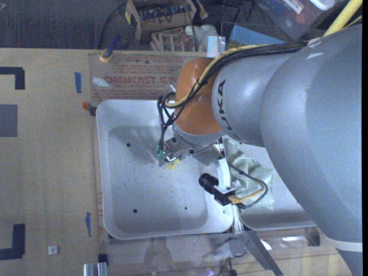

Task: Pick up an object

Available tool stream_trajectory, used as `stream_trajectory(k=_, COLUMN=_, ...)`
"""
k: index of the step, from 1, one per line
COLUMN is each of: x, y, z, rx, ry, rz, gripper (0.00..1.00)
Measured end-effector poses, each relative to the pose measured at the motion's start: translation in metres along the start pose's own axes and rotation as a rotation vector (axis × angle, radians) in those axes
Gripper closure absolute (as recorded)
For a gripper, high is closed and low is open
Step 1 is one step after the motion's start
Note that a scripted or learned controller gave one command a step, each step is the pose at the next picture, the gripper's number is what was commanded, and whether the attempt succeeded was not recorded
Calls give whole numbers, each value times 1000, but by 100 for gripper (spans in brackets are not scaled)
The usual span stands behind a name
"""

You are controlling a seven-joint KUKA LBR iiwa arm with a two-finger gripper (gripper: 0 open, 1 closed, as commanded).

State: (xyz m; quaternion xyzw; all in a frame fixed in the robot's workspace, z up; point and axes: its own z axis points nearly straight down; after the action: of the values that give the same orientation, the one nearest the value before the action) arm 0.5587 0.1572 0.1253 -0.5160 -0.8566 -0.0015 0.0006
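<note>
The grey arm with its orange band (192, 99) reaches over the left white bin (115, 171) from the right. My gripper (168, 154) points down near the bin's middle, mostly hidden under the wrist. A small green and yellow bit (166, 156) shows at its tip, low over the bin floor; I cannot tell whether it is an object or part of the gripper. A pale green crumpled item (246, 167) lies in the right bin, just right of the wrist.
The divider between the two bins runs under a black cabled part (211, 184) of the wrist. The right bin's front rim (276, 217) shows under the arm. Boxes and clutter (161, 13) stand behind the bench. Blue tape marks (77, 82) sit on the wooden bench at left.
</note>
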Motion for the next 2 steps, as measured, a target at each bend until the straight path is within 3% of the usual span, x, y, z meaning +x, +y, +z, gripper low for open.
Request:
stream_trajectory(k=1, x=-59, y=-40, z=-60, rx=-3, ry=-5, rz=-251, gripper=100)
stream_trajectory(k=2, x=22, y=-31, z=-50, rx=3, ry=-2, rz=-115, gripper=100)
